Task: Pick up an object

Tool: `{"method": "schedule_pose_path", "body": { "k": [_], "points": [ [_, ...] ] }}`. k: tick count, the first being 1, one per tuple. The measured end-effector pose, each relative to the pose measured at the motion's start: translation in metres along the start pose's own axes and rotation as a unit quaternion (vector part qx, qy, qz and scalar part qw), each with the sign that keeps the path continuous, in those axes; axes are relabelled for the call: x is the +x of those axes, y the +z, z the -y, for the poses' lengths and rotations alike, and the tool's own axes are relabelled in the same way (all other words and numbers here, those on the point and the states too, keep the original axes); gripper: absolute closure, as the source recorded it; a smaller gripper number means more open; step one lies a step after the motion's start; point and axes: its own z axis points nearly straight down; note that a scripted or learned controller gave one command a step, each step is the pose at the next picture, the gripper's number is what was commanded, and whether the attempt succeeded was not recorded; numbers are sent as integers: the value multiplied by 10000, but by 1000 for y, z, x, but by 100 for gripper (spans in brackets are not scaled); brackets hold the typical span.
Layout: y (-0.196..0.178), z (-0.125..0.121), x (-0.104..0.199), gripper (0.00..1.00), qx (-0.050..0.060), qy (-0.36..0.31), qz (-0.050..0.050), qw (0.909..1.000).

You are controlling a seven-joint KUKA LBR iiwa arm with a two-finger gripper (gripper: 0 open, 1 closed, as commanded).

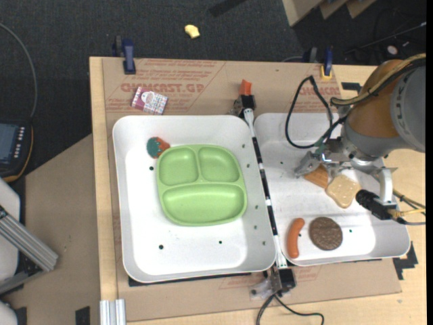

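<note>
A pale slice of toy bread is lying in the right bin, its long axis running from upper right to lower left, just beside an orange wedge on its left. The gripper is hovering directly above the wedge; I cannot tell how it is set. Toward the near side, a brown round patty is sitting beside a sausage that is pointing roughly up and down. The left bin is carrying a green divided plate.
</note>
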Motion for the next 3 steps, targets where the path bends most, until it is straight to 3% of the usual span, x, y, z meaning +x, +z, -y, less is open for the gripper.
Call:
{"method": "schedule_pose_path", "body": {
  "k": [1,2,3],
  "points": [
    [-12,-2,0,100,-35,-3,6,10000],
    [-11,-2,1,0,-29,-3,4,10000],
    [1,56,10,0,19,3,-8,10000]
  ]
}}
